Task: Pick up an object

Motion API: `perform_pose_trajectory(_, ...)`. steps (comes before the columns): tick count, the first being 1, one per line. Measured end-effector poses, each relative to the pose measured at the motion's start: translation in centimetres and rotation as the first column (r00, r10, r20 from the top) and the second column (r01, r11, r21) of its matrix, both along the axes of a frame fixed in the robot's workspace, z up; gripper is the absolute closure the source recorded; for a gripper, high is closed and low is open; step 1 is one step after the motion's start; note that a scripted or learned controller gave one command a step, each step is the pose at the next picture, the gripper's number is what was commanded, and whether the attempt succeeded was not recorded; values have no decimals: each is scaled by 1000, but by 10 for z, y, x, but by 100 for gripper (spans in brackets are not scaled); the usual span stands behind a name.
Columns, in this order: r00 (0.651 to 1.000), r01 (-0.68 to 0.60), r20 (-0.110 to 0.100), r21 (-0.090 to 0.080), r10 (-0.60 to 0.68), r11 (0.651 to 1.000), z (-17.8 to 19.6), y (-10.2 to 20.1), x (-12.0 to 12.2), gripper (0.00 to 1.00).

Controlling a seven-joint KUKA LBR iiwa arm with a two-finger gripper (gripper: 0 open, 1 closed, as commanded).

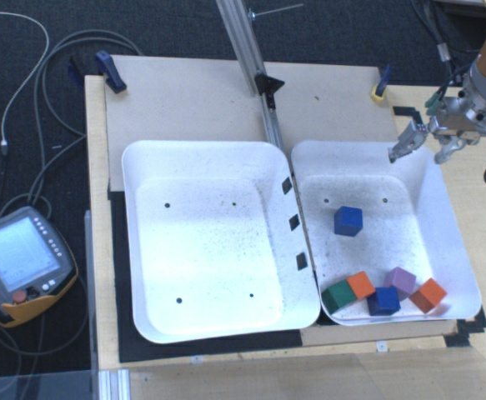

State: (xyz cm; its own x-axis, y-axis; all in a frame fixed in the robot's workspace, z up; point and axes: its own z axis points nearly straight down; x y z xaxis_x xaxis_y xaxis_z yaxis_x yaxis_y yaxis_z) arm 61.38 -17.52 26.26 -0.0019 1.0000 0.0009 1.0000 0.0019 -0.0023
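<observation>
Probably the blue cube point(348, 221) is light, rigid and smooth-faced, so it should take a firm pinch across two opposite flat sides without crushing, though slick faces could slip if caught on a corner. It sits alone near the middle of the right bin point(453, 223), small, solid blue and sharp-edged, well apart from the cluster at the bin's 6 o'clock edge. At 1 o'clock from it the gripper point(426, 142) hovers over the bin's far rim, fingers spread and holding nothing.
</observation>
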Motion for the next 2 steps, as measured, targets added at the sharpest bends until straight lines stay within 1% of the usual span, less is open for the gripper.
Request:
perform_pose_trajectory(1,1000,-2,-8,4,2,1000,-113,65,-15,0)
perform_pose_trajectory(2,1000,-1,-7,3,1,1000,-166,94,-33,0)
